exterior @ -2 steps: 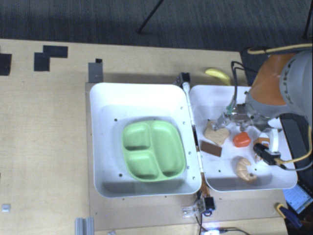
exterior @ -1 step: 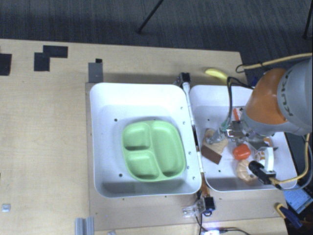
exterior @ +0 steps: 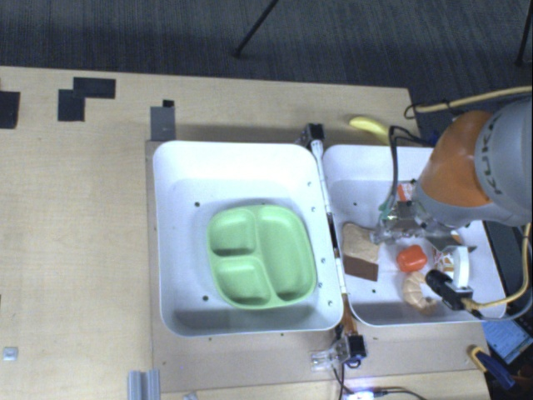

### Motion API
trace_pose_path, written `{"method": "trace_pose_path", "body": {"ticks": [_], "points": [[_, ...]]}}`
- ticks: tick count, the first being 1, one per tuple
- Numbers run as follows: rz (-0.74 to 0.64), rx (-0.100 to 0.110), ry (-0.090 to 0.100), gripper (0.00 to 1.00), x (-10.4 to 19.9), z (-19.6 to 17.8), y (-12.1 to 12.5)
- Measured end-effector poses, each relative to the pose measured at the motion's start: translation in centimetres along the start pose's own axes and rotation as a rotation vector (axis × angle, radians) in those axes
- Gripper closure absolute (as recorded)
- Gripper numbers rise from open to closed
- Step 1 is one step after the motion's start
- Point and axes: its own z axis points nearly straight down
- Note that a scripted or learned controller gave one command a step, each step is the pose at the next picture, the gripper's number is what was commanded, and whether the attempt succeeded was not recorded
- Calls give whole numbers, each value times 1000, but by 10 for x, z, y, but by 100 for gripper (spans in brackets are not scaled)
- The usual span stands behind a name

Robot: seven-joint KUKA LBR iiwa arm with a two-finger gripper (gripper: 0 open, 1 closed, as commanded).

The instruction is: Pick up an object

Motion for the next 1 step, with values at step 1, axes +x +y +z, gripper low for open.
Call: {"method": "trace_pose_path", "body": {"ticks": [1], "points": [[-1, 14, -2, 100, -109, -10, 63]]}}
